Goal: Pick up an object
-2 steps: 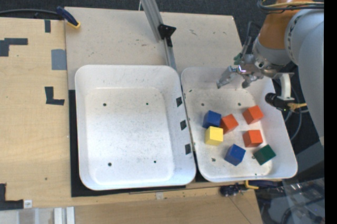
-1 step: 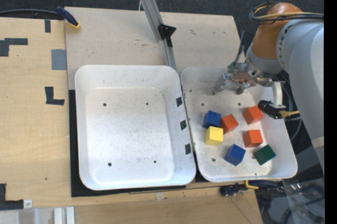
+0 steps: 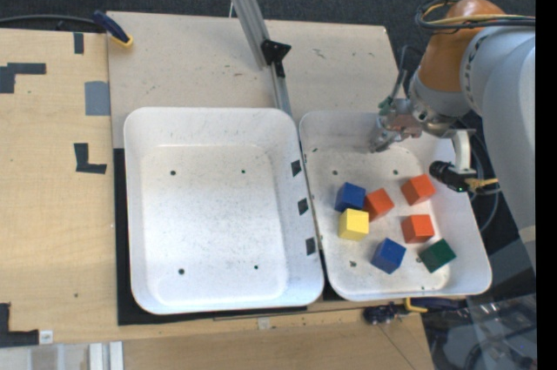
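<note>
Camera view shows the gripper hovering at the far edge of the right shallow white plastic bin — whether it is clenched or released, I cannot tell. Small coloured cubes — nearest, a blue cube — lie untouched nearer the camera; judging by this, the approach is under way, and the next move calls for descending over one.

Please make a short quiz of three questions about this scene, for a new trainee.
1. True or false: all the cubes lie in the right bin.
2. How many orange cubes are there?
3. Which cube touches the yellow cube? A) green B) a blue one C) none

Key:
1. True.
2. Three.
3. B, the blue cube just behind it. The green cube lies apart, near the bin's front right corner, and the gripper hovers at the bin's far end.
</note>
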Motion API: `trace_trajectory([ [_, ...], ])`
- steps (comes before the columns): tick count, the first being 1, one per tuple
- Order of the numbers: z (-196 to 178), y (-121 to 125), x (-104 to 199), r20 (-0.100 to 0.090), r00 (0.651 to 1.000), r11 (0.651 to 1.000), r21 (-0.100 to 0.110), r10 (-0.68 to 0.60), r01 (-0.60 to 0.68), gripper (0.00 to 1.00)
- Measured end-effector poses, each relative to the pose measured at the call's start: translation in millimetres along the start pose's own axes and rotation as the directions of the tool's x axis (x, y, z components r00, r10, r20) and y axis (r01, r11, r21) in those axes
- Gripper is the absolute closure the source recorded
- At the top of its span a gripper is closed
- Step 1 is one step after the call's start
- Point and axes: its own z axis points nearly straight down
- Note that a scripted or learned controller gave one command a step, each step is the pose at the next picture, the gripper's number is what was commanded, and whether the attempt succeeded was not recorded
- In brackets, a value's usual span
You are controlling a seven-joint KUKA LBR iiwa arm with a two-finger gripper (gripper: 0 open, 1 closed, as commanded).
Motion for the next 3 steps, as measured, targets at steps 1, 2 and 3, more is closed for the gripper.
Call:
trace_trajectory([
  [1,-51,8,-6,0.000,1.000,1.000,-0.007,0.001,-0.001,1.00],
  [2,-94,13,-6,-0.001,1.000,1.000,-0.006,0.002,-0.002,1.00],
  [3,-158,13,0,-0.001,1.000,1.000,-0.008,0.002,-0.002,1.00],
])
